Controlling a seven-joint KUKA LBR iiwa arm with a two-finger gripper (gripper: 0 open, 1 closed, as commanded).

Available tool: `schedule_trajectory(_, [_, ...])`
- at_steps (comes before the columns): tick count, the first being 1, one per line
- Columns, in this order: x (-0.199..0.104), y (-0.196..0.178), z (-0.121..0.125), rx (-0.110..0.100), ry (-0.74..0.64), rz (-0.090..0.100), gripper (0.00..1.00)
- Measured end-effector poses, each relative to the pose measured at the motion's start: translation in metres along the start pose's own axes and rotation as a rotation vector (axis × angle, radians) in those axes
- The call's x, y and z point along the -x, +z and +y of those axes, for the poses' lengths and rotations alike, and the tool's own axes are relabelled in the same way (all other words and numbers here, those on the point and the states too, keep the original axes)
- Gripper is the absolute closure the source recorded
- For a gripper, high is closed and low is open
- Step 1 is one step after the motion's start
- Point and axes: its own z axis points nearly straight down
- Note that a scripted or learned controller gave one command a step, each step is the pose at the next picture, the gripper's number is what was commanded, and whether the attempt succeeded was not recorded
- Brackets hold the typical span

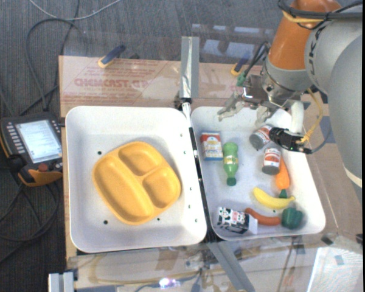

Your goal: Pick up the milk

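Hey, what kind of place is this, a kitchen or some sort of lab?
Most likely a robotics lab workbench, not a kitchen. A robot arm reaches over two white bins, toy-like food such as the milk and a banana lies in one, and a control pendant sits beside cables on the floor.

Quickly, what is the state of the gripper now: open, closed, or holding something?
Gripper: open, with nothing between its fingers, at the far edge of the right bin. The milk lies apart from it at the near edge.
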Motion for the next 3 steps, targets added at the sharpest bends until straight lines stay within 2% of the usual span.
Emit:
schedule_trajectory(1, [0.031,0.124,-0.011,0.000,-0.101,0.002,0.00])
schedule_trajectory(2, [0.055,0.147,-0.095,0.020,-0.324,-0.001,0.00])
schedule_trajectory(3, [0.066,0.084,-0.083,0.001,-0.460,0.005,0.00])
